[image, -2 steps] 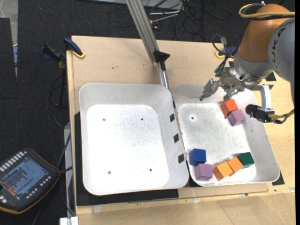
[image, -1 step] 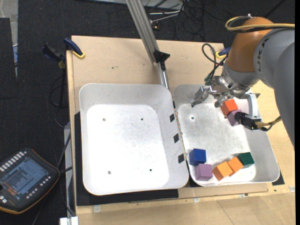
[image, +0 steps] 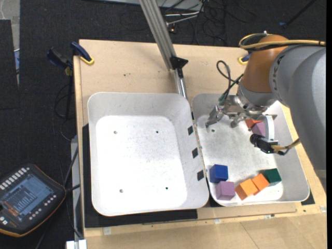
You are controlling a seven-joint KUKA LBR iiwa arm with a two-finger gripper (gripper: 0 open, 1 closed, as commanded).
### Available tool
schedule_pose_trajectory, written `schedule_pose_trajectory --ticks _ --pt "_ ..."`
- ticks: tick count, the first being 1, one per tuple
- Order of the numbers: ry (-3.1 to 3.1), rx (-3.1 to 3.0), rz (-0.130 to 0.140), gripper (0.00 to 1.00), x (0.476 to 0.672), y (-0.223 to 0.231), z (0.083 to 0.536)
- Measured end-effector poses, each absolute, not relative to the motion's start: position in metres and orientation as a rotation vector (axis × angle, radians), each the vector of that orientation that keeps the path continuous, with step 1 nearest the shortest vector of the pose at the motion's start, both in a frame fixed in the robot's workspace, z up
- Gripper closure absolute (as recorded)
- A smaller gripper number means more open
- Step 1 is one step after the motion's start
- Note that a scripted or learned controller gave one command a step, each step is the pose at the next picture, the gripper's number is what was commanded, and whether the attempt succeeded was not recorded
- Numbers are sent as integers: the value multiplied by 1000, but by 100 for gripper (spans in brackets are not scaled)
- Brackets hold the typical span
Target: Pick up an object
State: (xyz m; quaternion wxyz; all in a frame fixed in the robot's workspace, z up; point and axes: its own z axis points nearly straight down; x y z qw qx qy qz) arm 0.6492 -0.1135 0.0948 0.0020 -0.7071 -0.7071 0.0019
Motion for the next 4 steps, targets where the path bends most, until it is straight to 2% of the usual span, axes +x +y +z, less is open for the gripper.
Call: schedule_pose_trajectory --ticks 1,4 --pt "-2222 -2224 -3 100 651 -114 109" --pt "-2230 -2222 -7 100 664 -114 249"
